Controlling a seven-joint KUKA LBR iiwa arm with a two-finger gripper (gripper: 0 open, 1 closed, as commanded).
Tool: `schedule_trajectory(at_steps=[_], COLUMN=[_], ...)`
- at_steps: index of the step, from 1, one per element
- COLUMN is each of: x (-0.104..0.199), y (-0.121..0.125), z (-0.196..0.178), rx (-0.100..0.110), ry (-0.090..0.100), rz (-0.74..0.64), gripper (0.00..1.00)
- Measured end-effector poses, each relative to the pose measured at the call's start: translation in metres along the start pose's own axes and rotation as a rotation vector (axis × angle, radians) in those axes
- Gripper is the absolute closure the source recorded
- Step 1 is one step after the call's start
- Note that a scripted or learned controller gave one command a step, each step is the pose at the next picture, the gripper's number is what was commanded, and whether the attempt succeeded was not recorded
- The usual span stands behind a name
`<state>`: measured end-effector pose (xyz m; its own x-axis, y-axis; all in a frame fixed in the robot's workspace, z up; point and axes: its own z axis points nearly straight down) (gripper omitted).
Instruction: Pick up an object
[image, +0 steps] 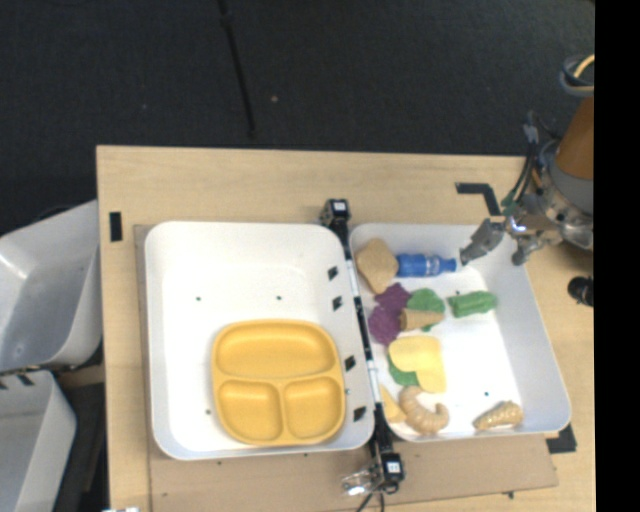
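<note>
Bench (250, 185): light wood top carrying two shallow white bins side by side.

Left bin (200, 270): holds one yellow three-compartment tray (277, 381), lying flat in the near half of the bin, toward the divider side.

Right bin (520, 350): holds the candidate pick objects, clustered mostly along its left wall.
- Tan bread-like piece (377, 264) at the far left corner.
- Blue bottle (424, 265) lying on its side just beside the tan piece, cap end pointing right. Any label is too small to read.
- Purple grape-like cluster (387, 312) below the tan piece, touching a green-and-tan toy food (424, 307).
- Green vegetable-shaped piece (471, 304) a little right of that, apart from it.
- Yellow piece (418, 360) mid-bin, lying over something green at its lower left.
- Pale croissant-like piece (424, 413) near the front wall.
- Small tan ridged piece (498, 415) near the front right, apart from the rest.

No brand names or legible writing on any item at this resolution.

Gripper (492, 237): over the far right part of the right bin, just right of the blue bottle's cap end, fingers pointing down-left. Nothing seen between the fingers; whether they are spread or closed, cannot tell. The arm's orange band (575, 140) is at the right margin.
</note>
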<state>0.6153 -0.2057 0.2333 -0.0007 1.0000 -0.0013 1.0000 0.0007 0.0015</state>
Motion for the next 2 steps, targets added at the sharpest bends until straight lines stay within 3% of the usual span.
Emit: schedule_trajectory(at_steps=[1, 2], x=[0.068, 0.094], y=[-0.013, -0.007], z=[0.093, 0.134], rx=[0.009, 0.001], ry=[0.005, 0.000], rz=[-0.005, -0.003], gripper=[0.00, 0.00])
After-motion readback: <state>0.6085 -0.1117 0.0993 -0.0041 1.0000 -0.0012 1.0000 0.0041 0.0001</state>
